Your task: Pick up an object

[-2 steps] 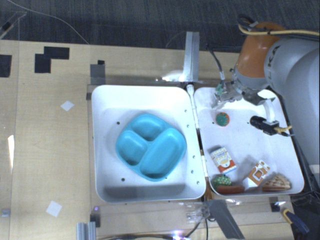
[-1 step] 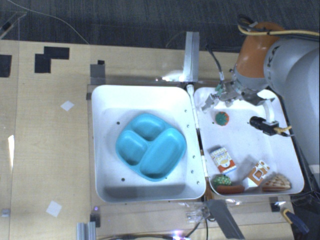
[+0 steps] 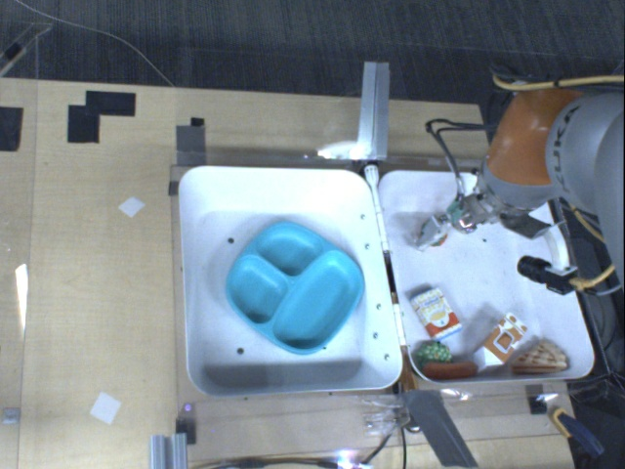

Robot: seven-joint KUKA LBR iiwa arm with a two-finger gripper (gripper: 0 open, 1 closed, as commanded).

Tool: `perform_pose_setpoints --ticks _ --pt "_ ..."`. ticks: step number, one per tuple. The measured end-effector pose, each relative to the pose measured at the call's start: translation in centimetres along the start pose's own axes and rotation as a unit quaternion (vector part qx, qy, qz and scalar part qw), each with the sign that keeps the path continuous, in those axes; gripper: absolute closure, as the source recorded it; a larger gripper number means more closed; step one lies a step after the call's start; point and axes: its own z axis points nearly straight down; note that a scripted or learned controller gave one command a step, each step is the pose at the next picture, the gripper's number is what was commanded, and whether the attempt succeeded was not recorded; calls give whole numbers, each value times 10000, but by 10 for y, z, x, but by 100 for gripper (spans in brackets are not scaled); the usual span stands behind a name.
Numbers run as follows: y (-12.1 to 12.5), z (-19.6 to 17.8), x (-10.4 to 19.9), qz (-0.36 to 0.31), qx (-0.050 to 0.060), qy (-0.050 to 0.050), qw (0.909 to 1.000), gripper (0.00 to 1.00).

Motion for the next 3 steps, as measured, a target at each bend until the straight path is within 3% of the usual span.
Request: perform_pose_setpoints --ticks 1,2,3 --pt "3 -14 -1 -5 -45 -25 10000 100" --pt "3 -14 -1 -6 -45 -24 10000 0" --pt "47 1 15 1144 10 4 9934 0"
